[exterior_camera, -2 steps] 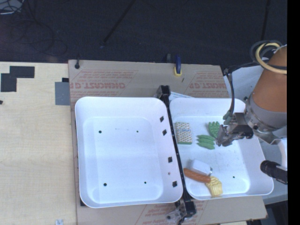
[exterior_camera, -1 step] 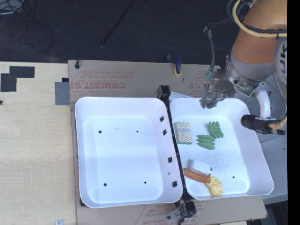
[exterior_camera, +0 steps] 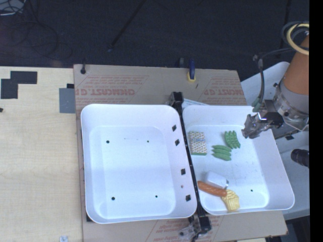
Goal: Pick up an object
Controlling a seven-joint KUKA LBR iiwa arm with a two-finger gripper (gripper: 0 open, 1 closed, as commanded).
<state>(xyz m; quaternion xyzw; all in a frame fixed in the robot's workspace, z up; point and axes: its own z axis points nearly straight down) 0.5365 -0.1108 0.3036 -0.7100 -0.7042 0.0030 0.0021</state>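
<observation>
Approach phase: gripper (exterior_camera: 251,130) hangs over the right bin (exterior_camera: 262,195) at its right-far side, nothing btwn its tips; jaw state, can't tell from here. Nearest pick looks like the green pea pods (exterior_camera: 226,145) just left of it, w/ carrot (exterior_camera: 212,188) and corn (exterior_camera: 231,201) near-side. Next move needs a short shift left, then descent.

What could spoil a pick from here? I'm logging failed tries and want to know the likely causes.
1. The two green pea pods lie close together, so the tool may nudge one while closing on the other.
2. The carrot, white block and corn cob lie bunched near the right bin's front wall, leaving little room for a clean grasp.
</observation>
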